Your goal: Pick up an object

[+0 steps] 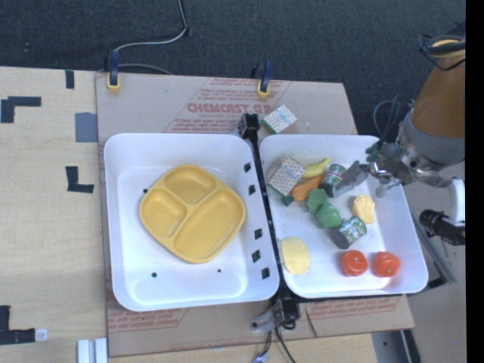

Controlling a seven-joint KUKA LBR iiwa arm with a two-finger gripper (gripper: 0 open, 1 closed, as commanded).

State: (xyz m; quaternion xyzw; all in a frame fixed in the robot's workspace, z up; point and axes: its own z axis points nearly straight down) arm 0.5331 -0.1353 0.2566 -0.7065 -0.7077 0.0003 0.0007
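The right bin (393, 237) holds several toy foods. There is a checked packet (286, 176), a banana (316, 166), a carrot (301, 191), a green vegetable (325, 212) and a yellow corn piece (364, 208). It also holds two small cans (333, 177) (349, 231), two tomatoes (353, 262) (386, 264) and a pale yellow piece (296, 255). My gripper (370, 178) hangs over the bin's upper right part, just right of the upper can and above the corn. Its fingers look open with nothing between them.
The left bin (128, 263) holds a yellow divided plate (193, 212). Another checked packet (278, 118) lies on the cardboard behind the bins. A black divider strip (261, 203) runs between the bins. The arm's orange band (442, 100) stands at the right.
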